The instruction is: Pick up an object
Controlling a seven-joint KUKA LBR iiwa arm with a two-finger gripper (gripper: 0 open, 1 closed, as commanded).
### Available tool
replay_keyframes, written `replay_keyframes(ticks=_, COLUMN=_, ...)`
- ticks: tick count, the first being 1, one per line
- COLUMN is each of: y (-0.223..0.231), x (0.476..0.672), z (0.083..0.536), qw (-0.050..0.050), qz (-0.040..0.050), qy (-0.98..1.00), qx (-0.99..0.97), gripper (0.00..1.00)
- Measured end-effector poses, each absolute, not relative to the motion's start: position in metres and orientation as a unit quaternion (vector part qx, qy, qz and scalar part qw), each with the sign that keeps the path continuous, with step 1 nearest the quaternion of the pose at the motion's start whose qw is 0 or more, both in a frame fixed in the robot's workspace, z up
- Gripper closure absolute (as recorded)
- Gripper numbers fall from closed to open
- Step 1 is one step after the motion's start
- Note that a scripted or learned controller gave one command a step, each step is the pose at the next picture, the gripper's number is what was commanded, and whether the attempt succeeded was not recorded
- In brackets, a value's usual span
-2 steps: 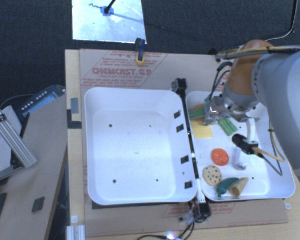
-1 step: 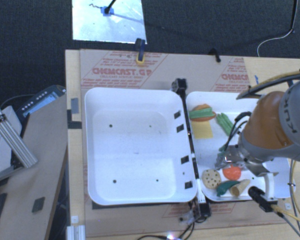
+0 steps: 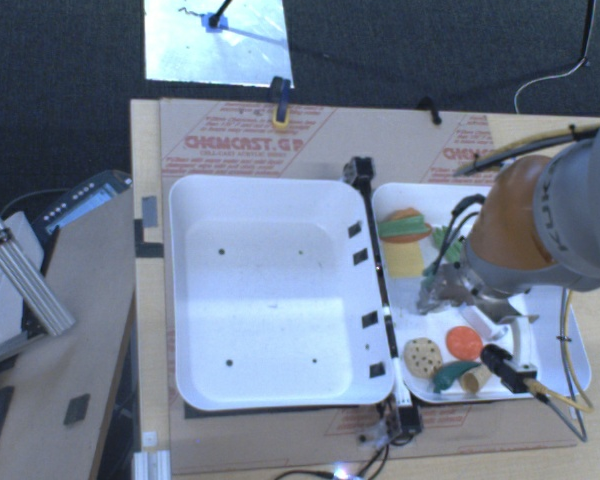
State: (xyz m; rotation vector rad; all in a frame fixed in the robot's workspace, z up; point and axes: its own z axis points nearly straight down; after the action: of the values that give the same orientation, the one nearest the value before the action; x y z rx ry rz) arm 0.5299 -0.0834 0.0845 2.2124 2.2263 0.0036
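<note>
My gripper (image 3: 433, 298) is low inside the right bin (image 3: 570, 333), near its middle, at the end of the grey arm with the orange band (image 3: 515, 218). Just left of it and further back lies a yellow block (image 3: 404, 259), with an orange and green burger-like toy (image 3: 404, 225) behind that. A small green piece (image 3: 441, 238) sits close behind the wrist. In front of the gripper lie a red-orange round piece (image 3: 464, 342), a speckled cookie (image 3: 421, 355) and a dark green piece with a tan end (image 3: 453, 375). I see nothing held.
The left bin (image 3: 270, 288) stands beside the right one, with a black-clipped divider wall (image 3: 375, 288) between them. A black and white tool part (image 3: 510, 363) and yellow cables (image 3: 570, 388) hang at the right bin's front right corner.
</note>
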Motion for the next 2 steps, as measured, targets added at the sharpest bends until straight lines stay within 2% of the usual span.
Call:
replay_keyframes(ticks=1, y=-0.0982, x=0.6601, z=0.0904, qw=-0.021, qz=-0.0185, qy=0.71, qx=0.704, gripper=1.0)
replay_keyframes(ticks=2, y=-0.1003, x=0.6648, z=0.0949, qw=-0.003, qz=-0.008, qy=0.708, qx=0.706, gripper=0.0)
